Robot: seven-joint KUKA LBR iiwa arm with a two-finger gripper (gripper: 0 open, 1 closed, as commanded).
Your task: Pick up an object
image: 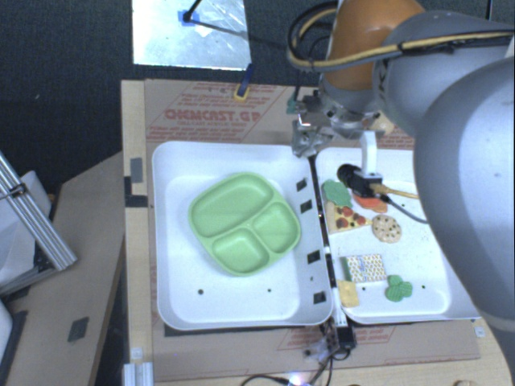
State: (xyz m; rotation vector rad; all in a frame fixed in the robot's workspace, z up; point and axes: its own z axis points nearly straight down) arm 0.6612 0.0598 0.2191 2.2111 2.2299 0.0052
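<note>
Green divided plate [245,223] in left bin, long axis diagonal.

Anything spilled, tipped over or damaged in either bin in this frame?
Nothing stands out. The green divided plate lies flat in the left bin. The toy foods, including a pizza slice, cookie and broccoli, lie loosely in the right bin, none over the rim.

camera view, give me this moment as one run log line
arm: over far edge of right bin | pincer: near the divider, nothing seen held | left bin: green tray | right bin: toy foods incl. cookie, untouched
</note>
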